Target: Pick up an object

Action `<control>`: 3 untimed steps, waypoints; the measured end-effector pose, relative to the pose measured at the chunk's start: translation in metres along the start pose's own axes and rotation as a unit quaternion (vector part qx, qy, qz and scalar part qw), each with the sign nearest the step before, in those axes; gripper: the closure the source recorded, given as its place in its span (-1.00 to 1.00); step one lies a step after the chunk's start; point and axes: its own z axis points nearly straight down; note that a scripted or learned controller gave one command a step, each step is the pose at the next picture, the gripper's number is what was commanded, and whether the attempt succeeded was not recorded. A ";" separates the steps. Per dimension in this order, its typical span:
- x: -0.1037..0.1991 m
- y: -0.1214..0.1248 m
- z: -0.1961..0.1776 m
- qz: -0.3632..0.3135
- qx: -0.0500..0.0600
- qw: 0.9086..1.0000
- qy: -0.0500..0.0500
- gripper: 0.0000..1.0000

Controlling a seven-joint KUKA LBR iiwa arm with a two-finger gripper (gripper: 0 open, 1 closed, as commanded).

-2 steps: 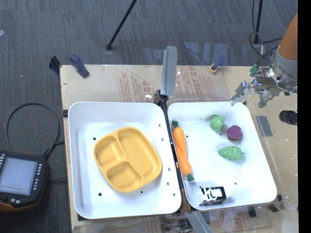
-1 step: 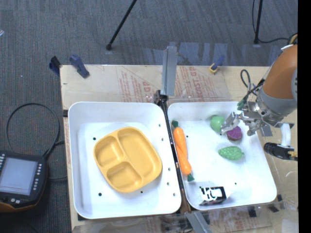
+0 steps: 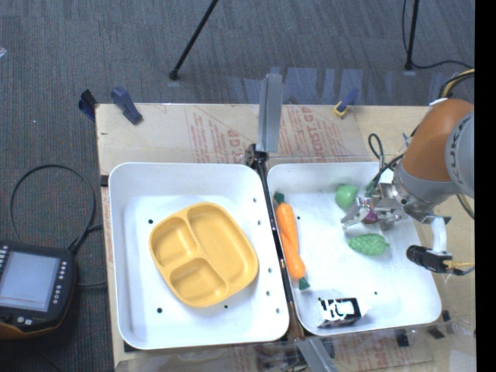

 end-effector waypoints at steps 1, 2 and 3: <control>0.003 0.026 0.005 0.004 -0.004 1.000 0.000 -1.00; 0.003 0.026 -0.005 0.004 -0.005 1.000 0.000 1.00; 0.111 -0.043 -0.124 -0.020 -0.011 1.000 0.000 1.00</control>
